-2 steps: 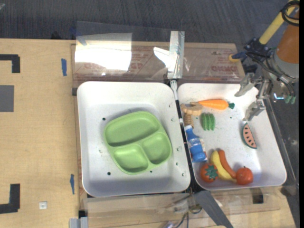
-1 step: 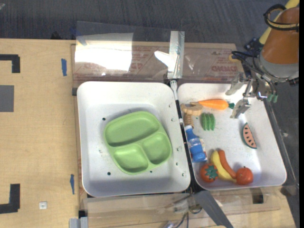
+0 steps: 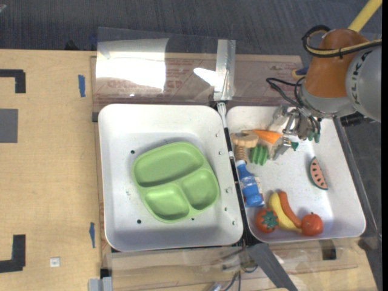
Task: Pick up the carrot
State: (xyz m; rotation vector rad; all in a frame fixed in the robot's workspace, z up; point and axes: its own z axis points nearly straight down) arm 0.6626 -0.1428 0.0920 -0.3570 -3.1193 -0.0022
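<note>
A tapered orange carrot (image 3: pixel 267 136) with a ridged green top lies near the right bin's (image 3: pixel 345 180) back edge, on the pale wooden surface (image 3: pixel 42 162). The metal end effector (image 3: pixel 290 139) touches its tip; its grip I cannot tell.

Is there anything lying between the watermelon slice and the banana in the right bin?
No. In the camera view, bare white bin floor separates the watermelon slice from the banana.

Arm (image 3: pixel 339 65) reaches in from the right, orange band up top, wrist angled down-left, gripper (image 3: pixel 285 139) low, just above right bin floor.
</note>
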